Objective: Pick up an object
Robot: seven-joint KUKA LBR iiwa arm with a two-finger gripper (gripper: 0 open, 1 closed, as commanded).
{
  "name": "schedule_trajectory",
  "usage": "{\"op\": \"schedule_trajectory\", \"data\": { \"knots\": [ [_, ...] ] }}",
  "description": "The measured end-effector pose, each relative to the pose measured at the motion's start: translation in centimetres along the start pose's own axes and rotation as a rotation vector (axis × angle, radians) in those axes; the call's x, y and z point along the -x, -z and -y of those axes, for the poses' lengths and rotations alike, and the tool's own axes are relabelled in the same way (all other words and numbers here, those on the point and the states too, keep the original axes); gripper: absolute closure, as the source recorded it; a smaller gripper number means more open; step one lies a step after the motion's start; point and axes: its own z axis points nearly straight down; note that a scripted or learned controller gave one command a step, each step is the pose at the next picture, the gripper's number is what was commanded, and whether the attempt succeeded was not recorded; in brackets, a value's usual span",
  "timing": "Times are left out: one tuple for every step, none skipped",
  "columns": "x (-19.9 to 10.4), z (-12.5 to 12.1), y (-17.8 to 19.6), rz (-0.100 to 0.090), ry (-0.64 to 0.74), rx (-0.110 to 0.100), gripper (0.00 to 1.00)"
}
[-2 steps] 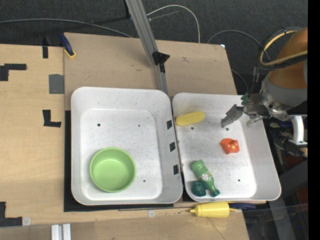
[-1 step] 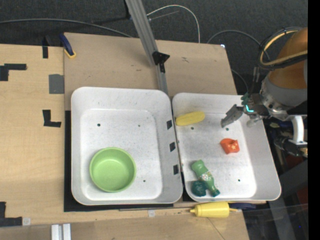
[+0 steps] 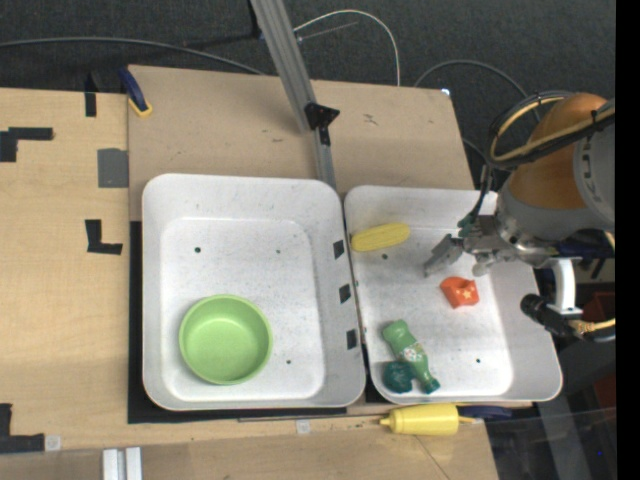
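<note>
**Open gripper above the right bin, nothing held**

Camera view: the gripper [image 3: 461,254] hangs over the right bin [image 3: 520,378], its fingers spread and nothing between them. The orange block [image 3: 460,292] lies just beside it at six o'clock, apart from the fingertips. The yellow corn piece [image 3: 380,236] sits at nine o'clock from the gripper, near the divide between the bins. The green bottle [image 3: 410,356] lies near the bin's front edge, at about seven o'clock. The green bowl [image 3: 226,338] rests in the left bin [image 3: 160,208], well apart.

The risk, as I judge it: the block is small, so a descent slightly off centre could let a finger land on it and knock it aside. The rounded corn piece could roll away under closing fingers.
</note>
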Motion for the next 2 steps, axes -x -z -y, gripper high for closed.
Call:
{"op": "schedule_trajectory", "data": {
  "knots": [
    [0.8,0.5,-4.5,0.006,-0.001,0.015,0.0],
    [0.7,0.5,-6.4,0.002,0.0,0.006,0.0]
  ]
}}
